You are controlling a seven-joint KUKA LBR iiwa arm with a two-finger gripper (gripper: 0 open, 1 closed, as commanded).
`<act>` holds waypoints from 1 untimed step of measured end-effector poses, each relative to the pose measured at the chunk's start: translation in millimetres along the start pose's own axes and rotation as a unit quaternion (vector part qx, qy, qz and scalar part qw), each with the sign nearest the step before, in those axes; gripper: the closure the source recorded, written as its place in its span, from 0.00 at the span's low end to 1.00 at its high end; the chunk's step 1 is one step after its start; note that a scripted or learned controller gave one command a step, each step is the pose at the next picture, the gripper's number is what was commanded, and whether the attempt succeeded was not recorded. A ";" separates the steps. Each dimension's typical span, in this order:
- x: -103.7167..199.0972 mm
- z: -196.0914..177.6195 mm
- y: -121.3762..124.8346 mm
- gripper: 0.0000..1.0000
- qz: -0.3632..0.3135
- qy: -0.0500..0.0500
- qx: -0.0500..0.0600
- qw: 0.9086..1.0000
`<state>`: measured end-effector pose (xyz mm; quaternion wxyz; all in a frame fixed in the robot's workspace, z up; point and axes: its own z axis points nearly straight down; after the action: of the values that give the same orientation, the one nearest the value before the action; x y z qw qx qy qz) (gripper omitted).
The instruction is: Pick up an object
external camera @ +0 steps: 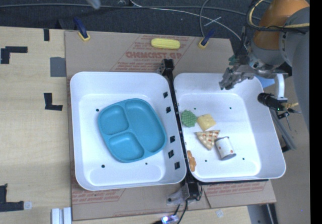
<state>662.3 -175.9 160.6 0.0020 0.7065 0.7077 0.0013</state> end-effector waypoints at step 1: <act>-9.1 -50.2 0.3 1.00 0.000 0.000 0.000 1.000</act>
<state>662.4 -185.0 210.8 0.0023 0.7066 0.7076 0.0010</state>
